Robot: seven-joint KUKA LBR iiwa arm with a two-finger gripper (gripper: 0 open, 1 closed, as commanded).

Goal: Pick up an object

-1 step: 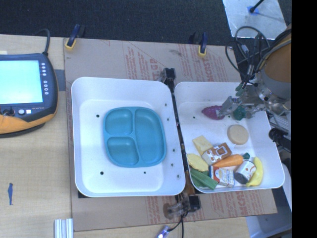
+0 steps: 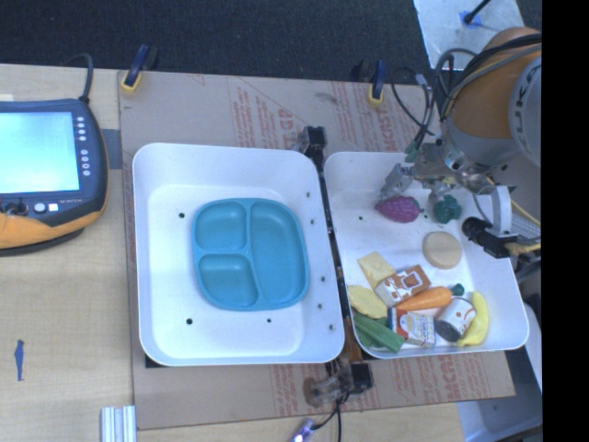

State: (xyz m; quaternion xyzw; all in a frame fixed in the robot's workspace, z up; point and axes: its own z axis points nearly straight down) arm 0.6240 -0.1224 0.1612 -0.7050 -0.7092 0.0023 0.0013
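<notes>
Heaped toy foods are seen at the near end of the right white bin (image 2: 361, 168): a green pod (image 2: 377, 331), a small can (image 2: 454, 319), a yellow banana (image 2: 479, 319). Farther back, the hand (image 2: 405, 180) is poised just above a purple grape bunch (image 2: 398, 209); whether it is clenched or released cannot be told. A blue divided plate (image 2: 249, 253) lies in the left white bin (image 2: 152, 247).

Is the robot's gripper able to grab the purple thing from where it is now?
Probably yes. The gripper hangs just above the purple toy in the right bin, and nothing lies on top of it. The green toy sits close beside it, apart, and might get bumped.
</notes>
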